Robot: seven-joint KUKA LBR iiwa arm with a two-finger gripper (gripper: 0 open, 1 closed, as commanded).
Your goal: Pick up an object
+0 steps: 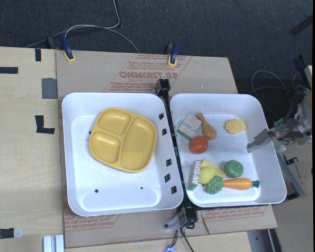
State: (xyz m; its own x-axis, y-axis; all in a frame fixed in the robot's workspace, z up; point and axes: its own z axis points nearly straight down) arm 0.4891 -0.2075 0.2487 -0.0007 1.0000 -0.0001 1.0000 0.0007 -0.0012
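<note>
Robotics laboratory test station: two white bins (73, 156) sit on a cardboard sheet (147, 72) clamped to a wooden worktop (21, 156) by blue-and-yellow clamps (67, 50), with loose cables (113, 14) trailing over dark carpet (199, 14), all left of the end effector (260, 139).

One camera watches me from above the bench, fixed, tilted down at a slant. It sits far enough back to take in both the left bin (73, 156) and the right bin (252, 103) whole, plus the cardboard sheet (147, 70) under them and dark carpet (199, 14) beyond. I enter its frame from the right edge.
</note>
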